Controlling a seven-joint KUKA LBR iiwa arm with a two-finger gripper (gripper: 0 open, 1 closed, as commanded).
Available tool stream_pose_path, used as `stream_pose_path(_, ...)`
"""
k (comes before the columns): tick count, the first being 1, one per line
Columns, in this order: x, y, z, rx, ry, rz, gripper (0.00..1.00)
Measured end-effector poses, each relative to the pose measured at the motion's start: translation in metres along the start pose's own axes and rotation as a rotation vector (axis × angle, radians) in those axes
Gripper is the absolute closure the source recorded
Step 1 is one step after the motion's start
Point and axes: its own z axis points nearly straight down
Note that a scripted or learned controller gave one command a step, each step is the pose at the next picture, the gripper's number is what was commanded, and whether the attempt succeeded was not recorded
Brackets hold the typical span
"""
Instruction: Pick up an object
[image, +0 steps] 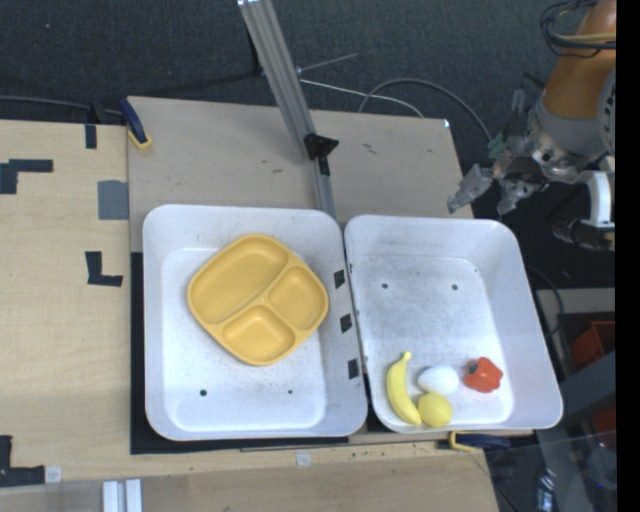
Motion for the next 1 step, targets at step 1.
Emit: stream_pose_path(1, -0.0002, -0.0001, 0.0, 0.001, -0.001, 0.0, 0.0)
